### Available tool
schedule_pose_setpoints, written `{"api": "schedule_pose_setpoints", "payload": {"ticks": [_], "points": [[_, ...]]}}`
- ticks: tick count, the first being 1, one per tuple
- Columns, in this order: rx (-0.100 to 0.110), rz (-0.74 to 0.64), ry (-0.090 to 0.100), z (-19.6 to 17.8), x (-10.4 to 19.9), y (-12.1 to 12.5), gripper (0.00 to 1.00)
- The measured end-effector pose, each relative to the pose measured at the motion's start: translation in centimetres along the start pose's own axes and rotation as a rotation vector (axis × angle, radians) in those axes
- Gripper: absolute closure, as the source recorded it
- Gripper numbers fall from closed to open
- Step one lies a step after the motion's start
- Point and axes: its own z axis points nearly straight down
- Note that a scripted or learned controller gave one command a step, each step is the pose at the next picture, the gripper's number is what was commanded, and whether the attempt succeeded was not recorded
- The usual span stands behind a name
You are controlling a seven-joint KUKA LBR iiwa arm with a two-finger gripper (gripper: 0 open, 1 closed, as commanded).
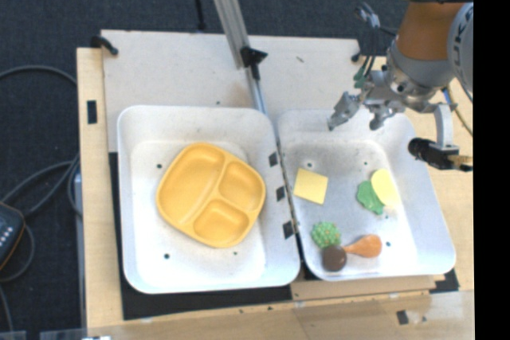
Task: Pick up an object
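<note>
Loose pieces are scattered in the right bin (430, 251), within the arm's reach: a yellow square (311, 186), a green and pale-yellow piece (377, 193), a green floret (325, 234) and a drumstick (353, 250). The gripper (358, 114) is poised above the bin's far edge, fingers spread apart, nothing held. A yellow tray (210, 193) fills the left bin (143, 259).

Bright, even light; slightly soft
</note>
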Motion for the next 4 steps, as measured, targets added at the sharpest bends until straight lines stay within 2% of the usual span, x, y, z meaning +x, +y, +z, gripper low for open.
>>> {"api": "schedule_pose_setpoints", "payload": {"ticks": [1,2,4], "points": [[0.000,0.000,0.000,0.0,0.0,0.0,0.00],[0.005,0.003,-0.001,4.7,-1.0,0.1,0.00],[0.005,0.003,-0.001,15.1,-0.4,0.3,0.00]]}}
